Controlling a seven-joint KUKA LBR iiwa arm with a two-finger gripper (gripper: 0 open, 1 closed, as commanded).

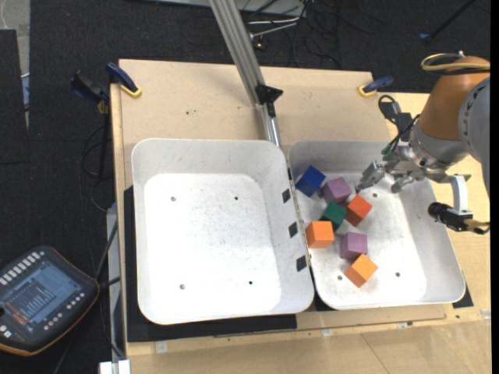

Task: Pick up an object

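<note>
Standing over the bench, I note the arm (pixel 460 111) reaching in with its gripper (pixel 380 175) poised above the upper part of the right bin (pixel 437 267). The fingers (pixel 366 179) appear spread apart, with nothing seen between them. The gripper sits just up and to the right of the cluster of blocks, close to the red-orange block (pixel 359 209) but not visibly touching it.

All blocks lie in the right bin, toward the side nearest the left bin (pixel 210 232). Taking the green block (pixel 335 213) as reference: the blue block (pixel 310 181) lies above and left of it, nearest the bin's upper left corner; a purple block (pixel 338 189) sits just above it, touching or nearly so; the red-orange block rests just to its right. An orange block (pixel 320 233) lies just below and left of the green one. A second purple block (pixel 353 244) lies below and right, and a second orange block (pixel 361 270) sits further below still, just beside that purple one.

A handheld control pendant (pixel 39 298) rests well left of the bins, off the bench.
</note>
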